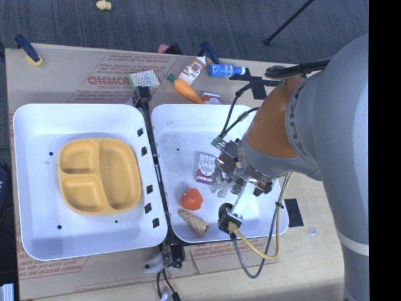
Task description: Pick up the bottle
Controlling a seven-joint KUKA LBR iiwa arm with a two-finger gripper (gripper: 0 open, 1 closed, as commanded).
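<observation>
Gripper (227, 179) down low in the right bin (169, 168) — no telling whether open or closed, too much wrist hardware and cable piled over it. Nothing visibly held.

Bottle-wise: a blue bottle (225, 71) and a white bottle (191, 71) with an orange top, both out on the bench, beyond the gripper and outside the bin, well apart from it. Also a pale, glassy blur (219, 185) right under the gripper — maybe a clear bottle, maybe only glare. Can't call it.

Risks from here:
- Closing on the wrong thing. Small carton (205, 167) just beside the gripper on the divider side, so probably easy to nip or shove.
- Red tomato-looking thing (192, 199) and tan bread-like piece (193, 222) near, further toward the divider; a sideways nudge likely sends the round one rolling.
- If that blur really is a clear bottle lying down, likely to slip or squirt out of a pinch.

Yellow cable (254, 249) looping over the near rim, possibly snaggable.
</observation>
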